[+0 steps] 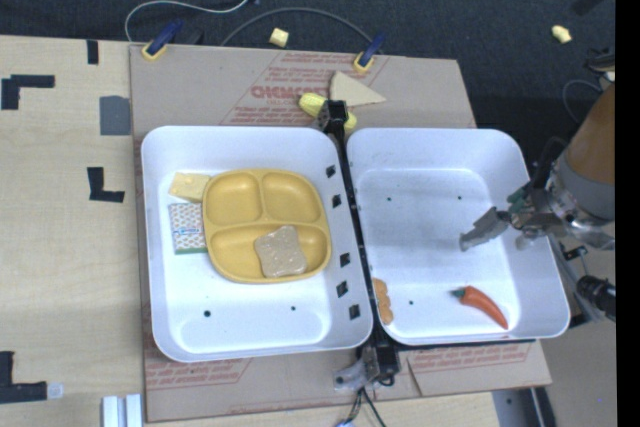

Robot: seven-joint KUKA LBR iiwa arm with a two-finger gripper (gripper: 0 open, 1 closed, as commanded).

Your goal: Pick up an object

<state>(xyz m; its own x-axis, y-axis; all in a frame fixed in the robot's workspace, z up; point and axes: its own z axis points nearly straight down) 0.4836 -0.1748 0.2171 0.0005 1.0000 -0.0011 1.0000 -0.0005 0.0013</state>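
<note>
The grey two-finger gripper (480, 233) hangs over the right side of the shallow white right-hand bin (440, 147), and whether it is open or closed I cannot tell. An orange carrot-shaped object (482, 304) lies on that bin's floor near its front right corner, apart from the gripper. In the white left-hand bin (240, 335) sits a yellow divided plastic plate (266, 218) bearing a tan slice of toast (281, 252).

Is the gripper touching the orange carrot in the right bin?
Apart. In the camera view, bare white floor of the right bin lies between the gripper and the orange carrot, which lies lower, near the bin's front wall.
</note>
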